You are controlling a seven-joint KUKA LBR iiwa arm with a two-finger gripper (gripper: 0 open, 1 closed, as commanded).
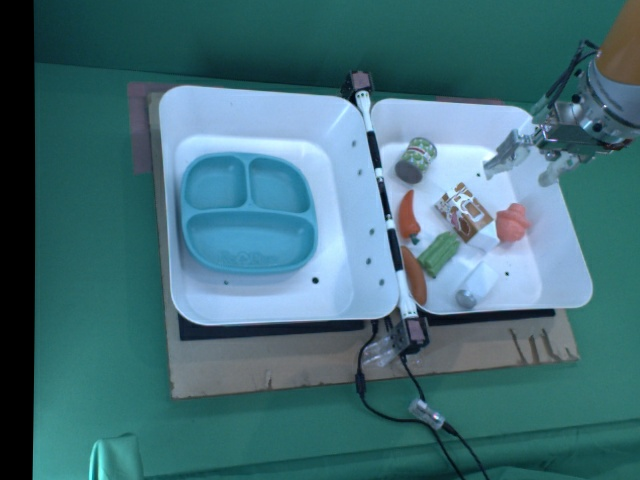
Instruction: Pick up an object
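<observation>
Camera view: the end effector (527, 162) hangs over the upper right part of the right bin (560, 258), on the arm (615, 63) that enters from the right edge. Its 2 fingers (503, 155) are spread apart, with nothing between them.

No item is held. All items lie in the right bin, below and to the left of the end effector:
- A small can (416, 159) with a green label lies on its side near the bin's upper left, left of the end effector and apart from it.
- A printed carton (463, 211) lies tilted near the bin's centre, below the end effector.
- A salmon-pink ridged toy (512, 223) lies just right of the carton, almost directly below the end effector.
- 1 carrot (407, 214) lies along the left wall; a 2nd carrot (414, 276) lies lower, near the bottom left corner.
- A green vegetable toy (438, 252) lies between the 2 carrots, touching the carton's lower edge.
- A white bottle (477, 283) with a grey cap lies near the bottom wall.

The left bin (200, 118) holds 1 teal divided plate (248, 213) with 3 compartments, lying flat at its centre.

Both bins rest on the green bench (90, 268).
</observation>
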